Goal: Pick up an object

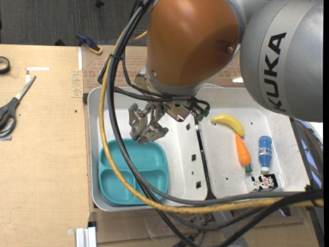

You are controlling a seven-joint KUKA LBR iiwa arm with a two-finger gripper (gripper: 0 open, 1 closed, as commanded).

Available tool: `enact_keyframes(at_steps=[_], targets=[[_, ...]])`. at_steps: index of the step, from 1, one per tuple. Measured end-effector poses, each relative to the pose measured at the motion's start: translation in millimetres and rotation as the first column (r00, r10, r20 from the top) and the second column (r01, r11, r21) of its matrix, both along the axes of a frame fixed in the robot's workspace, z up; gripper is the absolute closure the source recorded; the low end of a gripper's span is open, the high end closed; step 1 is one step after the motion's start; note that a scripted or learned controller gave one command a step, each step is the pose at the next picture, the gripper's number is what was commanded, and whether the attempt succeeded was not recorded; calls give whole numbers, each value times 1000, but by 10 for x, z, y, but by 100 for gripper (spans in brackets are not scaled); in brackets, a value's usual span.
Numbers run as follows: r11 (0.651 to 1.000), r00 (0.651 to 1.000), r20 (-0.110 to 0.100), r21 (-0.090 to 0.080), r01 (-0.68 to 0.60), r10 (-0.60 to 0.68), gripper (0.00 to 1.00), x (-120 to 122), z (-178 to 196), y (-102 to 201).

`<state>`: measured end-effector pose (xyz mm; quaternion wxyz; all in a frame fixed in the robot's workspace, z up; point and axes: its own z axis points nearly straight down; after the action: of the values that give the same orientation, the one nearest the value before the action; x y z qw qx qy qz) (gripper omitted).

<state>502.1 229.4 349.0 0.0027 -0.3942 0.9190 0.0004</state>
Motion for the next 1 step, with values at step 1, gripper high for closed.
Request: enact_keyframes(at_steps=[1], targets=[[954, 954, 1, -1, -300, 300, 100, -57, 885, -101]])
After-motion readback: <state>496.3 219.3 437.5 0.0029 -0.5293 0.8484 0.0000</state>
